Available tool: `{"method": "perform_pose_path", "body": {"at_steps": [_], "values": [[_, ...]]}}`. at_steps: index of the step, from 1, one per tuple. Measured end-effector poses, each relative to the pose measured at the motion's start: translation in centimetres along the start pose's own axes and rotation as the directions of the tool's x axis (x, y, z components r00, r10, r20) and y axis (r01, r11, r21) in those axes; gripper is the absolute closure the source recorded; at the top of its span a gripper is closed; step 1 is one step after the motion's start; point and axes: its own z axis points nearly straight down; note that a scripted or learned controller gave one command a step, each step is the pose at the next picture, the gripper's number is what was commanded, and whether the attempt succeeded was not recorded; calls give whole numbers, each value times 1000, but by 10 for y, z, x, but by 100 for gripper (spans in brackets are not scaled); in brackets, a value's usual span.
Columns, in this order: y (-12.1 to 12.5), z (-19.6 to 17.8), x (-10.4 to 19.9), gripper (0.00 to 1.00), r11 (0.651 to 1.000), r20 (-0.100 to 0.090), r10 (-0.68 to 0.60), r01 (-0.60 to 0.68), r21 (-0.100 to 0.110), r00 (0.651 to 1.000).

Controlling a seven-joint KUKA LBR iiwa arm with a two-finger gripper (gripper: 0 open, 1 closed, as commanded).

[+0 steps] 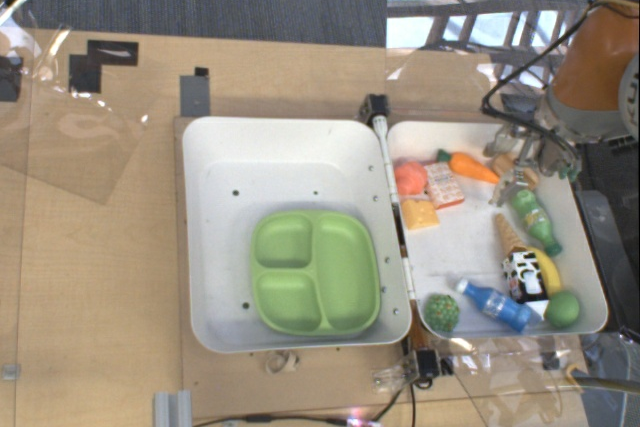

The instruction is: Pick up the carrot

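Note:
The carrot [472,166] is orange with a small green top. It lies flat near the back of the right bin [455,245], its tip pointing right. My gripper [514,171] hangs just right of the carrot's tip, over the bin's back right part, under the grey wrist with the orange band. I see nothing held in it.
Around the carrot lie a pink ball [410,178], a pink-and-white packet [445,186] and a yellow block [421,214]. A green bottle [533,216], a cone, a banana [547,269], a lime, a blue bottle [498,305] and broccoli [441,312] lie nearer the front. The left bin holds a green divided plate [315,272].

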Motion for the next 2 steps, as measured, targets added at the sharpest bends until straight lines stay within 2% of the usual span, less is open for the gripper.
{"method": "perform_pose_path", "body": {"at_steps": [1, 2], "values": [[38, -54, 0, 0, 944, 4, 330, -330, -3, 944], [22, 15, 10, 0, 915, -13, 404, -404, 5, 915]]}}
